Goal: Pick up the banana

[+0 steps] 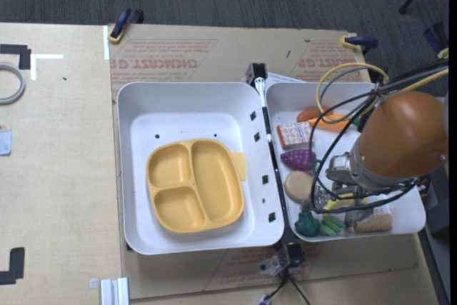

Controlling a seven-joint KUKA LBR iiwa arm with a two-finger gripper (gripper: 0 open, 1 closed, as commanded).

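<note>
My arm, with its orange band (401,133), hangs over the right bin (408,226). Below the band, the grey gripper (348,195) points down into the front half of that bin, mostly covered by the wrist and cables. A short yellow strip (341,205) peeks out right under the gripper. It looks like the banana, but most of it is hidden, and I cannot tell whether the gripper touches it.
The right bin also holds an orange carrot (314,114), a red-and-white box (294,133), purple grapes (298,158), a beige bun (298,186), green pieces (318,225) and a brown piece (373,223). A yellow divided plate (194,186) lies in the left bin (136,153).
</note>
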